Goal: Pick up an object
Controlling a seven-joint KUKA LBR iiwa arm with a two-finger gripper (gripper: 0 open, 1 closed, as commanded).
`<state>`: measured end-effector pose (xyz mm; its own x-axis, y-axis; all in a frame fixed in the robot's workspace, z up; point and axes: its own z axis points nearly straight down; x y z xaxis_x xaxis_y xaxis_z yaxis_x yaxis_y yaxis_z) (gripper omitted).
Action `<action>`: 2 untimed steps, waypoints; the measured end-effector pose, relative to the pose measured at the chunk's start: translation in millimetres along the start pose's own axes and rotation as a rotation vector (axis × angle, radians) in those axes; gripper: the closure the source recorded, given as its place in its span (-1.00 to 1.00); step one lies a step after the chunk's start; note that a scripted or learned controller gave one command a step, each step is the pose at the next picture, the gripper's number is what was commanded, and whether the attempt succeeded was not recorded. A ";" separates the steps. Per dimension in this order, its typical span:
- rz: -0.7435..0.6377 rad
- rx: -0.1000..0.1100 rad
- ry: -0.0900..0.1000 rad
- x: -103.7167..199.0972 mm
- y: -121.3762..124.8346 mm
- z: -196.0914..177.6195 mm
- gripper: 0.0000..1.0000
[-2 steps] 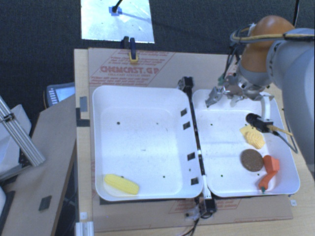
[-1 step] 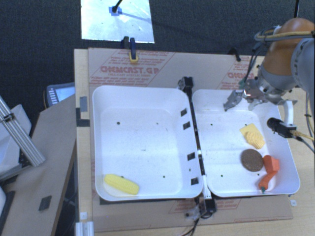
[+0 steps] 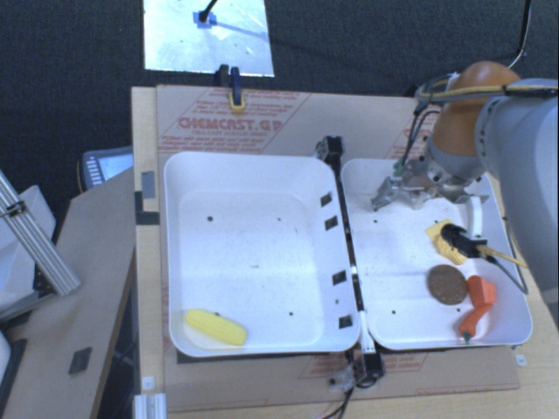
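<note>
My jaws hang low over the far edge of the right bin (image 3: pixel 393 269), above bare white floor, and I cannot tell if they are open or closed; I see nothing in them. The main risk, I think, is to close here and catch nothing, because the things to pick lie well apart from me, toward the near-right corner of this bin: a yellow piece (image 3: pixel 441 248), then a brown disc (image 3: pixel 447 284), and an orange piece (image 3: pixel 477 302) touching the disc. As these lie so close together, a grip on one may push its neighbour or take two at once. The disc looks flat and may slip out. A yellow corn cob (image 3: pixel 216 326) lies alone in the near-left corner of the left bin (image 3: pixel 253 251), beyond the wall between the bins.
</note>
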<state>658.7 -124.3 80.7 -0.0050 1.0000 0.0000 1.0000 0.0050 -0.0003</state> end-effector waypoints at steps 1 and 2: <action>0.000 -0.004 0.000 1.7 11.1 -5.1 -1.00; 0.005 0.006 0.002 24.5 -68.8 -3.2 -1.00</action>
<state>589.8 -100.2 83.9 -0.0002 1.0000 0.0022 1.0000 0.0003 -0.0059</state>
